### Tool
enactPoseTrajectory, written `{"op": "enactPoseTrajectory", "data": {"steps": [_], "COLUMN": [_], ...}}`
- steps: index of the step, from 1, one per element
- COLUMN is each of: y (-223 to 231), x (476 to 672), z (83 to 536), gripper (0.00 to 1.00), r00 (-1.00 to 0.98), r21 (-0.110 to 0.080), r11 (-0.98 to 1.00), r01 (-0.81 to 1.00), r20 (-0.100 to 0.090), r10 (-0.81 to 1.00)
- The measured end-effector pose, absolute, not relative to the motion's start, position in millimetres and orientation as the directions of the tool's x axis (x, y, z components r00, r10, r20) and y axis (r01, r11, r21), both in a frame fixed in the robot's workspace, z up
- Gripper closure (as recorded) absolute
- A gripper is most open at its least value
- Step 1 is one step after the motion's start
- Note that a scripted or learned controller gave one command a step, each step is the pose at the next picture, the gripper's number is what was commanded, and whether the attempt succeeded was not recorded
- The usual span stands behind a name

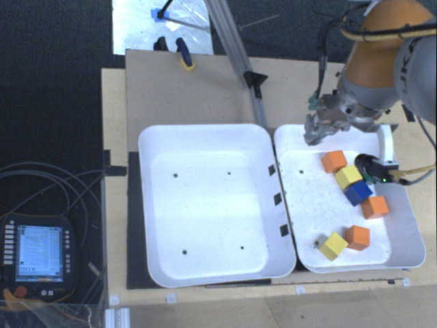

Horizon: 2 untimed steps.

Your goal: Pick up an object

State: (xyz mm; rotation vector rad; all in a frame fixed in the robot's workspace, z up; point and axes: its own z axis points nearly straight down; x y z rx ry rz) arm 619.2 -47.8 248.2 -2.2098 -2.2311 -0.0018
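Your tool hangs over the right bin's far left corner, just left of the nearest orange cube; grip state, can't tell.

Tan bench, dark carpet
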Motion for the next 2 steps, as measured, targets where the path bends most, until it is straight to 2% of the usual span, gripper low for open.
{"op": "enactPoseTrajectory", "data": {"steps": [2], "y": [63.0], "x": [588.6], "z": [261.7], "gripper": [1.00], "r00": [-0.012], "r21": [0.001], "r11": [0.012], "r01": [1.000], "r20": [0.003], "r10": [1.000]}}
